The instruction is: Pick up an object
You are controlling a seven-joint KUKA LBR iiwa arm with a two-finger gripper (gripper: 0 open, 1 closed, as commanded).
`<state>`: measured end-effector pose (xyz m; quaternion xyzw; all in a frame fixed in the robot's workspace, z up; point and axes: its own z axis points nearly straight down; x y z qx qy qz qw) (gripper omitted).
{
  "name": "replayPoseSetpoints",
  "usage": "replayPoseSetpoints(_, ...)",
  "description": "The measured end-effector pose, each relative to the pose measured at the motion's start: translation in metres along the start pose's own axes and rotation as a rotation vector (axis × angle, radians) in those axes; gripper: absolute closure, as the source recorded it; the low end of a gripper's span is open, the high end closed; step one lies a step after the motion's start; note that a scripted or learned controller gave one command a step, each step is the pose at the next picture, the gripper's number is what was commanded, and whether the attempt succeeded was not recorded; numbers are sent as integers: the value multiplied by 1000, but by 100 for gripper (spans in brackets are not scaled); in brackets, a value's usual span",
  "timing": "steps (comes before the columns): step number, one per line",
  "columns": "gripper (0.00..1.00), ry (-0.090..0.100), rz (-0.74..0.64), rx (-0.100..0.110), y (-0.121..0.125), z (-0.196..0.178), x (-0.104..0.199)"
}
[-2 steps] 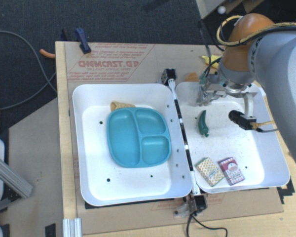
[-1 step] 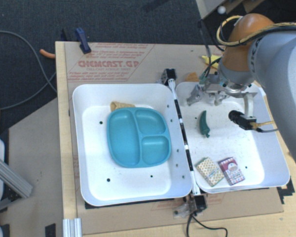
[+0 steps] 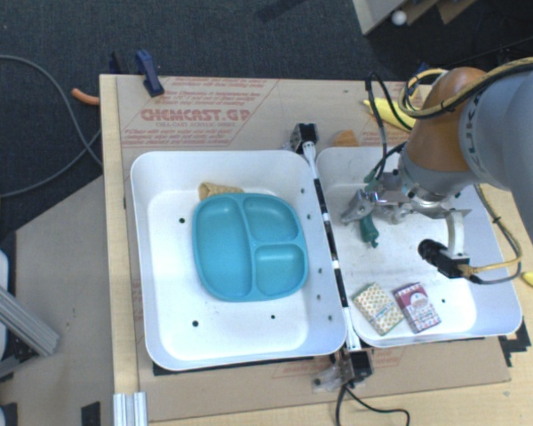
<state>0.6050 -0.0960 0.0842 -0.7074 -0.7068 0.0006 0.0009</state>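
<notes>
The arm comes in from the right and hangs over the right-hand bin (image 3: 502, 313), with the gripper (image 3: 366, 209) low near that bin's left wall. Its fingers (image 3: 354, 208) look spread, one reaching left toward the divider and the other pointing down, and a small green object (image 3: 369, 230) sits just under and between them, touching or nearly touching the lower tip. Whether it is truly pinched I cannot tell, so I judge this to be the moment of closing on it, not a finished grasp. The wrist is tilted, probably so the fingers can come at the piece from above without striking the bin wall just to their left. Well below the fingers, toward the bin's near edge, two small packets lie flat side by side: a speckled packet (image 3: 377, 308) and a red packet (image 3: 417, 306). Far to the left of the fingers, in the left-hand bin (image 3: 160, 264), a blue divided tray (image 3: 249, 245) rests flat with a tan piece (image 3: 217, 190) peeking from behind its far edge.
</notes>
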Motion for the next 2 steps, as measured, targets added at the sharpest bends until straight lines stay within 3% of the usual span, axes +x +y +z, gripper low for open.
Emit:
replayPoseSetpoints(1, 100, 0, 1, -2, 1, -10, 0)
replayPoseSetpoints(2, 100, 0, -3, -4, 11, -101, 65)
